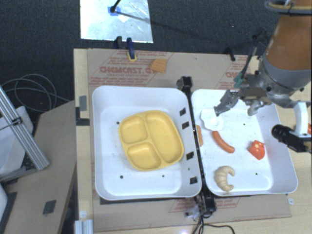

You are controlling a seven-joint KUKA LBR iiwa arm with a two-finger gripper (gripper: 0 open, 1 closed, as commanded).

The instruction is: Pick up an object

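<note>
Gripper (239, 103) open, empty — hanging over right bin's (282, 177) back-left corner, above the egg (210, 120). Egg lies flat — I'd drop straight, straddle it, close slowly; sausage (223, 142) sits close.

- Arm (287, 57): grey casing with a broad orange band.
- Gripper (240, 105): two dark metal fingers.
- Thin dark cables beside the wrist.
</note>
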